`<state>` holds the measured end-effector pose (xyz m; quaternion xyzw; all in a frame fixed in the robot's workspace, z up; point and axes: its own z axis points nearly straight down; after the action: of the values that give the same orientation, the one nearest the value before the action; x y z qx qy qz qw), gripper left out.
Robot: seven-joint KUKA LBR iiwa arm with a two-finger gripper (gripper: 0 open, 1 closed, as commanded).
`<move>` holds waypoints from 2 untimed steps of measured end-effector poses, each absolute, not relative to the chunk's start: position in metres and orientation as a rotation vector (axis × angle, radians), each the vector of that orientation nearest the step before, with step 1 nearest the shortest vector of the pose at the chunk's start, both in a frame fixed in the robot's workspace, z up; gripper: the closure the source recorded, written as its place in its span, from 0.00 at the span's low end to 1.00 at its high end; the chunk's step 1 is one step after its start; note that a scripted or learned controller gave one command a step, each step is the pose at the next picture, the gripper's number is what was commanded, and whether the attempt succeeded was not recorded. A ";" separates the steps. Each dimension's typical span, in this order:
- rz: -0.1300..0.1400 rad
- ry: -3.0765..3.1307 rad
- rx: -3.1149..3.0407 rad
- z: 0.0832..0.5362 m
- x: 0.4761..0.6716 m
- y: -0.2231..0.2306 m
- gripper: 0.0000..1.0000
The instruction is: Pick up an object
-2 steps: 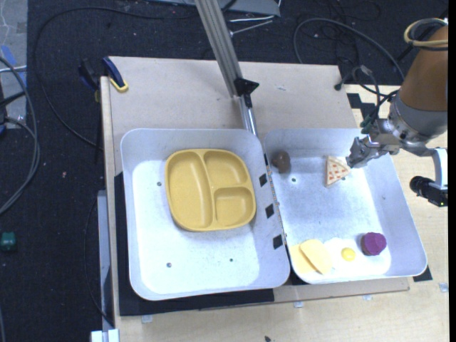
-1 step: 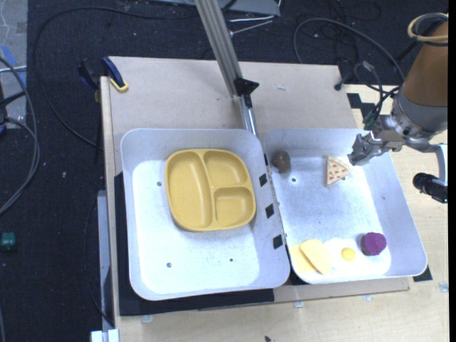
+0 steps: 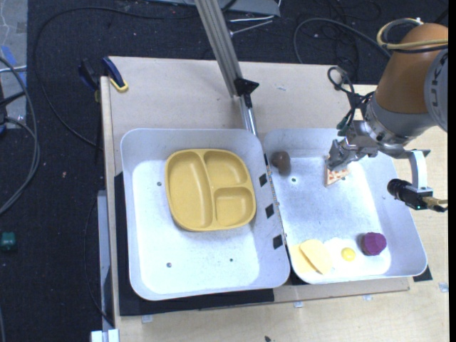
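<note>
Gripper (image 3: 340, 161) is over the upper part of the right bin (image 3: 399, 212), fingers pointing down. A small orange-and-white wedge-shaped piece (image 3: 335, 176) sits directly at the fingertips; the view is too coarse to settle whether the fingers are closed on it or merely touching its top, and how far apart they stand cannot be told. The piece lies on or just above the bin floor, near the bin's back wall.

Around the fingers: bare white floor to the left and below the wedge. A brown rounded object (image 3: 282, 162) lies near the bin's upper-left corner, apart from the wedge. Along the front edge of the bin: a pale yellow flat piece (image 3: 315, 254), a small yellow round item (image 3: 348, 254) just beside it, and a purple object (image 3: 373, 244) near the front-right corner. All three are well apart from the gripper.

Arm (image 3: 410, 84) enters from the right, orange band above the wrist, hanging over the bin's right rim.

Left bin (image 3: 142, 262): yellow divided tray (image 3: 211, 189) in the upper centre, open floor below it. The bins touch along their inner rims.
</note>
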<state>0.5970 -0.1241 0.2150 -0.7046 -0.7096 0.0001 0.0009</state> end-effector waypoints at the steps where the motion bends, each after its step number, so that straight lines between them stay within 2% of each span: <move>1: -0.001 -2.228 -2.212 0.220 0.589 -0.081 1.00; 2: -0.001 -2.230 -2.211 0.233 0.581 -0.025 1.00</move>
<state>0.5811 -0.0249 0.2333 -0.7042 -0.7100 -0.0005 0.0006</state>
